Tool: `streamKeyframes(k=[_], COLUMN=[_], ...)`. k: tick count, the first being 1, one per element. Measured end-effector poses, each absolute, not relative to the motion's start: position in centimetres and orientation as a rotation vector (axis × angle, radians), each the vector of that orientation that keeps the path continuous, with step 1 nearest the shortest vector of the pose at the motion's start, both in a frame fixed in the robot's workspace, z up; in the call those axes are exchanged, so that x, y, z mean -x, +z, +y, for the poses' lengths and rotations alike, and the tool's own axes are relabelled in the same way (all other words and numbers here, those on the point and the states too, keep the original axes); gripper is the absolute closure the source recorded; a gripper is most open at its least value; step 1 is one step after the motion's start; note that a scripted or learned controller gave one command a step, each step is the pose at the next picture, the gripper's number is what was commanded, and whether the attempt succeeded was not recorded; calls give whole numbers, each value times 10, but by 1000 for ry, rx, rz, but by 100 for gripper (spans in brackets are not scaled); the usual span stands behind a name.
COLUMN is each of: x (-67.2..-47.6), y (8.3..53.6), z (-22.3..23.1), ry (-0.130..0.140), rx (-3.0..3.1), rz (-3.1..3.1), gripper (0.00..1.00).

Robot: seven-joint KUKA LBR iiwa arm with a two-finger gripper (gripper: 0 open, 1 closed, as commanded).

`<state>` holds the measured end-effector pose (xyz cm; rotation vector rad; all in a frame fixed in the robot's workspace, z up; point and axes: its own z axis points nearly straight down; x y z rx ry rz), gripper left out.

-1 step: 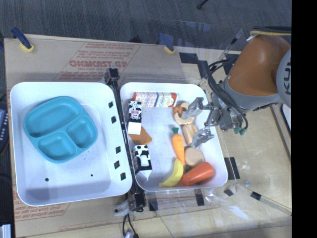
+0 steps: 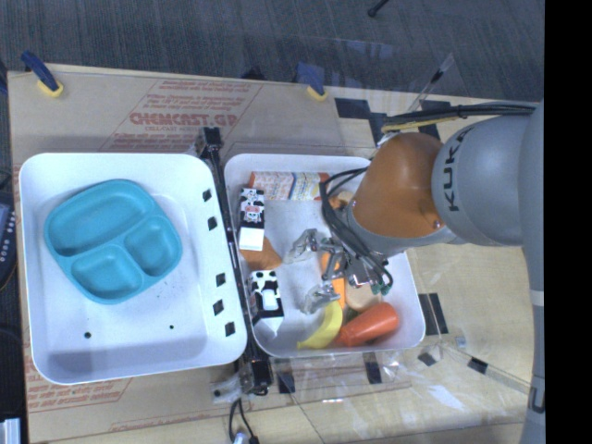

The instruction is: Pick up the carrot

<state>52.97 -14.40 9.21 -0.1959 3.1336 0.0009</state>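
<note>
nearest the camera, along the front wall of the right bin [image 2: 407, 336], the carrot [image 2: 370, 323] lies on its side, an orange-red lump with its thicker end toward the right wall, pressed up against a banana [image 2: 322, 329] that curves beside it on the left; wedged together in that corner, the two leave little free room around the carrot, which i judge makes a clean pinch harder. just behind them the gripper [image 2: 319, 268] hangs low over the bin floor, its two metal fingers spread apart with nothing between them, one finger [image 2: 305, 244] further back and the other close to the banana's upper end, so it is poised near the carrot but not around it. a small orange piece sits right under the wrist cables, too hidden to name. to the left, along the dividing wall, stand black-and-white blocks [image 2: 267, 294]. further back, a printed box [image 2: 287, 185] rests against the rear wall. the arm [image 2: 481, 188] comes in from the right, its orange band [image 2: 400, 192] looming over the bin's back half. in the left bin [image 2: 55, 350] a blue divided tray [image 2: 113, 239] lies apart from the work, well clear of the carrot
</note>
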Motion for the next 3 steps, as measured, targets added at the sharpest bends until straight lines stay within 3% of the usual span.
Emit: streamKeyframes(k=[1, 2, 3], x=[-531, -535, -512], y=[103, 197, 175], z=[-142, -50, -101], ry=[-1, 3, -1], rx=[212, 114, 615], rz=[3132, 3128, 3081], gripper=[100, 100, 100])
